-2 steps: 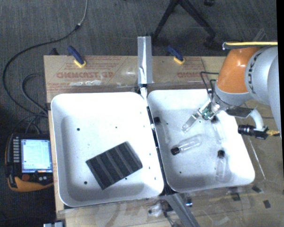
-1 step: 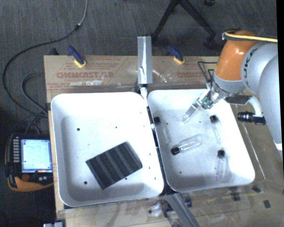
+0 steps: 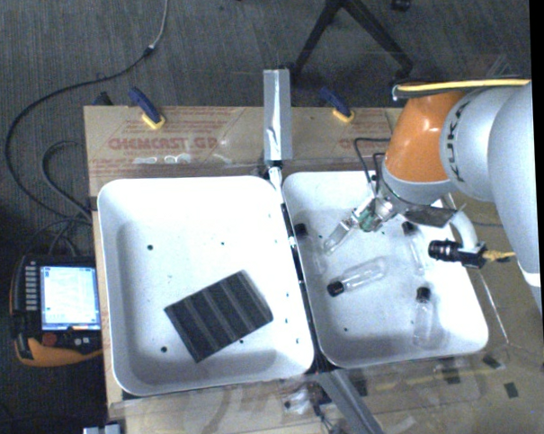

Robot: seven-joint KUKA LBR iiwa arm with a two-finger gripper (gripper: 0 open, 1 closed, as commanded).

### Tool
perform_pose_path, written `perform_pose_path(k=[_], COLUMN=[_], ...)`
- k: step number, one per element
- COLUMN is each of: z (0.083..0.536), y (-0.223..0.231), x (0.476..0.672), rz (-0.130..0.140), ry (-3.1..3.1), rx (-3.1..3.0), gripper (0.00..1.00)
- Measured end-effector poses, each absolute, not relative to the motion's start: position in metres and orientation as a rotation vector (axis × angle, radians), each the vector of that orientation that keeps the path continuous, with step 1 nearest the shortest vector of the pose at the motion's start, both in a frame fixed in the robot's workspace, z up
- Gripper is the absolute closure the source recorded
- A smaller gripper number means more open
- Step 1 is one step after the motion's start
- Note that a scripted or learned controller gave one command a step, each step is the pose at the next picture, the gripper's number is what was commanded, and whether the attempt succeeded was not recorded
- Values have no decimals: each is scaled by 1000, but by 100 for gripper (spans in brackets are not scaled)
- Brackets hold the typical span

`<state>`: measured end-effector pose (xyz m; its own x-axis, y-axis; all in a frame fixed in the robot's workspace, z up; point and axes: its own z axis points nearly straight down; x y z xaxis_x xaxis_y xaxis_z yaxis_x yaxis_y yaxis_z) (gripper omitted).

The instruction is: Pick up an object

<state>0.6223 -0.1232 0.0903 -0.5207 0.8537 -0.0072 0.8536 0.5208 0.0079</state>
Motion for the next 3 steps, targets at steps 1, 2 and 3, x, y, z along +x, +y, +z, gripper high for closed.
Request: perform_pose_path(k=[1,2,3], z=[102,92,128], y=[-123,-103,-136], x=[624,673,619], rz=[12,8,-1], ry=[2726,2706,2944], rx=[1531,1567,1093], gripper=[100,100,100])
